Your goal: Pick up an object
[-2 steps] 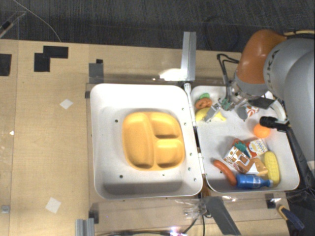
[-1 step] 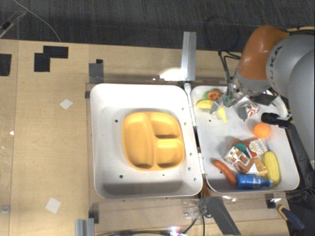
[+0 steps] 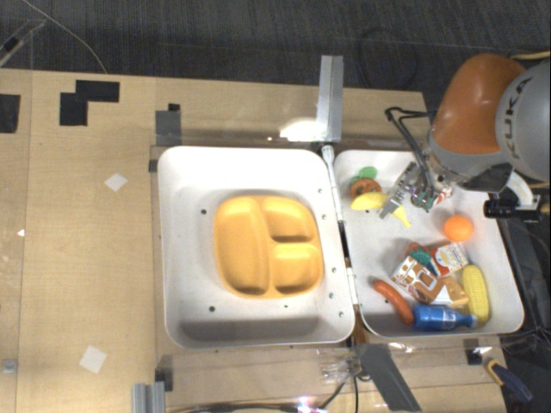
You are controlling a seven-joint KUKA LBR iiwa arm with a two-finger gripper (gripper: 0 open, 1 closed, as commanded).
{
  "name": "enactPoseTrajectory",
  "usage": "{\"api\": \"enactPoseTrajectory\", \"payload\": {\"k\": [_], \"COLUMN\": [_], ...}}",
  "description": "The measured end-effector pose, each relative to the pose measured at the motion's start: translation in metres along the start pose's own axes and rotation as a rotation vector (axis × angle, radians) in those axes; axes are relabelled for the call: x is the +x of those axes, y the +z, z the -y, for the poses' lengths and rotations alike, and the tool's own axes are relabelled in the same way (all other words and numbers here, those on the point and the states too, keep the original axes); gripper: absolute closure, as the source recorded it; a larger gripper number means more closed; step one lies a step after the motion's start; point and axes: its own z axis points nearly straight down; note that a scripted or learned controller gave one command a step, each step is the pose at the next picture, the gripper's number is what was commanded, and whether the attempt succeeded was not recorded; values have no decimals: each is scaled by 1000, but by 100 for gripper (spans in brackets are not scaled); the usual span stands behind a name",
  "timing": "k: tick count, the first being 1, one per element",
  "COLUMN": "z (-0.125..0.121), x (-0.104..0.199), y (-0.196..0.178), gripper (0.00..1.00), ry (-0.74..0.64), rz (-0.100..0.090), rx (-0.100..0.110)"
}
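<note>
My gripper [image 3: 398,203] hangs low over the back of the right bin [image 3: 508,256], below the grey wrist and orange band. Just to its left lies a yellow banana-like fruit [image 3: 368,201], with a green and orange toy [image 3: 365,180] behind it. A small yellow bit [image 3: 402,217] shows right at the gripper's tip; whether it is held is unclear. An orange ball [image 3: 459,228] lies to the gripper's right. Toward the front lie a snack packet [image 3: 425,275], a corn cob [image 3: 475,290], a blue bottle [image 3: 442,319] and a red sausage [image 3: 393,298].
The left bin [image 3: 181,231] holds a yellow divided plate [image 3: 266,243] in its middle. A grey metal post [image 3: 331,97] stands behind the wall between the bins. Black cables [image 3: 405,123] loop near the arm at the back right.
</note>
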Motion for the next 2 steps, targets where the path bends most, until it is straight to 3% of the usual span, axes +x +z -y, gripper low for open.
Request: {"api": "enactPoseTrajectory", "payload": {"k": [1,2], "z": [-48,-47], "x": [-12,-12], "y": [-54,-53], "gripper": [100,0], "ry": [324,325], "rz": [1,0], "rx": [-2,-1]}}
